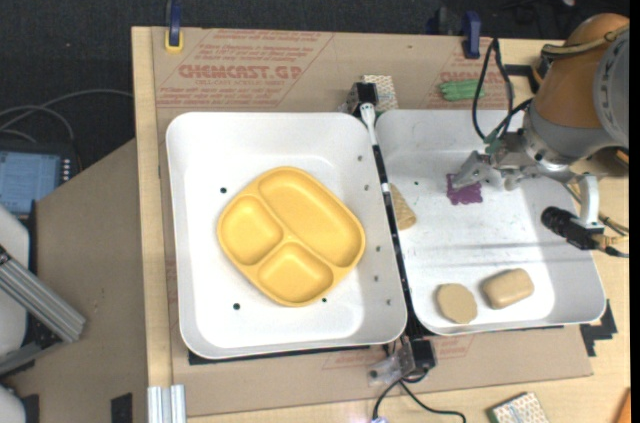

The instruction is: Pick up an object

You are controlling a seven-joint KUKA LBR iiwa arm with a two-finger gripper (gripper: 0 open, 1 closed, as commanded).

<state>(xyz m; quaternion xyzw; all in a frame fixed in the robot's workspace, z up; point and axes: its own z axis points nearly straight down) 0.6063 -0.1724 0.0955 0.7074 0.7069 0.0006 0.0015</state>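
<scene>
My gripper (488, 173) hangs low over the upper middle of the right bin (430, 141), at the end of the grey arm coming in from the right. A small purple object (464, 192) lies on the bin floor right at the gripper's lower left, touching or nearly touching it. A round tan piece (457, 302) and a tan bread-like block (508, 288) lie near the bin's front edge. A tan wedge (402, 208) rests against the bin's left wall.
The left bin (190, 241) holds a yellow divided plate (290, 234). A green item (460, 91) and a small checkered piece (378, 92) lie on the bench behind the bins. A black part of the arm (570, 227) sticks out over the right bin's right side.
</scene>
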